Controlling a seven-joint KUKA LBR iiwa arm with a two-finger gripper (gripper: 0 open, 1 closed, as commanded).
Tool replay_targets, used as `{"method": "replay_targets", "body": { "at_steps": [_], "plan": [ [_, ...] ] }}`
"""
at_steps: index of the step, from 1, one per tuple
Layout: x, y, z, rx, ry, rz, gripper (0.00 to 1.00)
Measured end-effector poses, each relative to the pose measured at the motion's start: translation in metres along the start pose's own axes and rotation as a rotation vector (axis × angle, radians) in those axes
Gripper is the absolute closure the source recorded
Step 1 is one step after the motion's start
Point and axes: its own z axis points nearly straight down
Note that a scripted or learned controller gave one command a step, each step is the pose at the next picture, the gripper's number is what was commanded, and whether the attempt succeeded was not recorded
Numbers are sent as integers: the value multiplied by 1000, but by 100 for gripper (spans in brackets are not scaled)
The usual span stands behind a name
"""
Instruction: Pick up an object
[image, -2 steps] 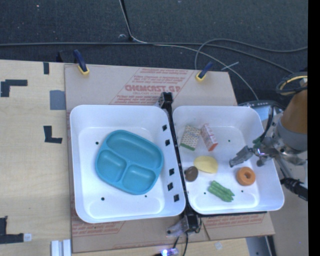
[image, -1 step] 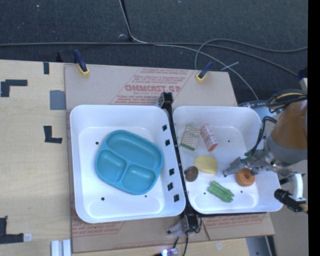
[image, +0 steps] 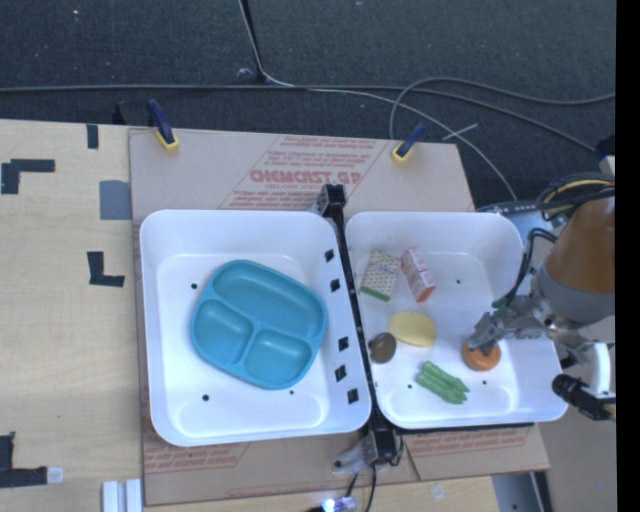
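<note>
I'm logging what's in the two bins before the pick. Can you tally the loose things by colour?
Blue: 1, the divided plate in the left bin
Green: 1, the bean pod
Yellow: 1
Brown: 1
Orange: 1
Red and white: 1
Green and tan packet: 1
Total: 7

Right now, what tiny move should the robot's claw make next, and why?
Probably settle straight down a touch and pinch. The gripper sits right over the small round orange object near the right white bin's right wall, and nothing shows between its fingers yet.
</note>
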Motion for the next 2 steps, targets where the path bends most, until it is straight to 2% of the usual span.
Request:
{"method": "replay_targets", "body": {
  "at_steps": [2],
  "plan": [
    [9, 4, -95, -7, -3, -1, 100]
  ]
}}
